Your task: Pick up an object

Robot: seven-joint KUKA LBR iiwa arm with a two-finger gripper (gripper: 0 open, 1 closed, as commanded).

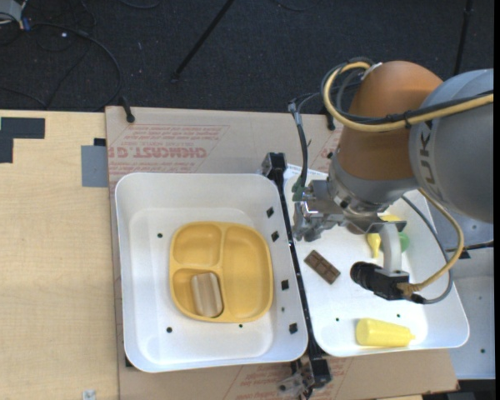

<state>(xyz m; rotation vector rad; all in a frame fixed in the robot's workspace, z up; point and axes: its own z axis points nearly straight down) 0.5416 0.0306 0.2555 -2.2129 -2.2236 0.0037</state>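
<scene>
The gripper (pixel 312 215) is hanging over the right white bin (pixel 450 327), above the small flat brown block (pixel 322 266). I cannot tell its state. The block looks light and stiff; pinching its 2 long sides seems best.

A divided tray (pixel 222 271) lies in the left bin (pixel 142 223); a cone (pixel 382 332), perhaps plastic, in the right bin (pixel 450 327)

We note both bins (pixel 142 215) as smooth white plastic, the divided tray (pixel 233 257) as glossy yellow plastic. Bench (pixel 42 265) looks like matt pale wood.
</scene>
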